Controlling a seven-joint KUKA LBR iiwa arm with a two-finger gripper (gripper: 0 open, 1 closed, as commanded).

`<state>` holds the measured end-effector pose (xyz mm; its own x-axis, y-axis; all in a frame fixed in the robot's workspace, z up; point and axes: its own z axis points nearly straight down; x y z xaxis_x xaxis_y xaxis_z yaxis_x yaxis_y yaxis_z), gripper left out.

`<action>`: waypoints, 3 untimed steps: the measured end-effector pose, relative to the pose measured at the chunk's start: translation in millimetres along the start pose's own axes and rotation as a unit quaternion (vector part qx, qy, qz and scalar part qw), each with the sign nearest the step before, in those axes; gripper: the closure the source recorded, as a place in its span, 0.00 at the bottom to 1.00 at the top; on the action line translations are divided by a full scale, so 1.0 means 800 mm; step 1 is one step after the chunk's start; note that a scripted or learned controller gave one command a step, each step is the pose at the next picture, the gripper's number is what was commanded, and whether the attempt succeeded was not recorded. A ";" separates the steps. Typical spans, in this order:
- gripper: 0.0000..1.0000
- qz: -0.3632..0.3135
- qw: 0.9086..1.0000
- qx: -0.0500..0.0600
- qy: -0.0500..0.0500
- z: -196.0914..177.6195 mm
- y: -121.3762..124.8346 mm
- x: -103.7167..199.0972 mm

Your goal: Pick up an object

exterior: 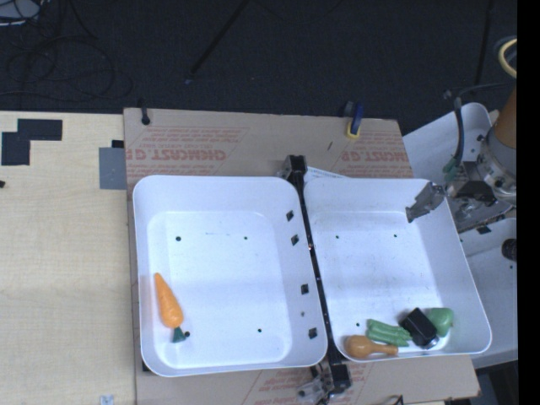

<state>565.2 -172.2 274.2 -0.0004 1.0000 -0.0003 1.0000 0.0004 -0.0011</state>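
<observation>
Right bin (472, 298), near edge: cluster of four items. Tan-orange gourd-shaped piece (369, 347) at the near-left corner; green ridged pod (388, 333) just beside it; black block (419, 326) lying against the pod and against a light green rounded piece (440, 317) toward the near-right corner. All four touching or nearly so. Any one a candidate for the pick.

Left bin (143, 226), near-left corner: orange carrot (168, 301), lying lengthwise, dark green stub (179, 336) at its near end. Well apart from everything else; the easiest lone target, but farthest from the arm.

Right bin, far-right edge: fingers (419, 203) at the end of the gripper (426, 201), raised over the rim, holding nothing visible. Too small and dark to tell how far open.

Risks, as judged:
- Cluster crowded against the near wall; likely to nudge neighbours or close on two items at once.
- Rounded gourd and green piece likely to roll or slip out of a pinch.
- Wall close by; possible strike on the rim during descent.
- Carrot close to the left wall; little room on that side.

Writing: cardboard sheet (253, 146) beneath the bins, on the surface, printed in red, inverted; reads roughly "CHEMCRST G.P", partly repeated at the far-right. Not fully legible.
</observation>
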 end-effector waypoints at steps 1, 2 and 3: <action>0.00 -0.002 1.000 0.008 0.003 0.220 0.007 0.069; 1.00 0.002 1.000 0.003 0.001 0.196 0.010 0.063; 1.00 -0.002 1.000 -0.001 0.000 0.183 0.075 0.101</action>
<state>625.0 -91.2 127.3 -0.0040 1.0000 0.0006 1.0000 0.0040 0.0019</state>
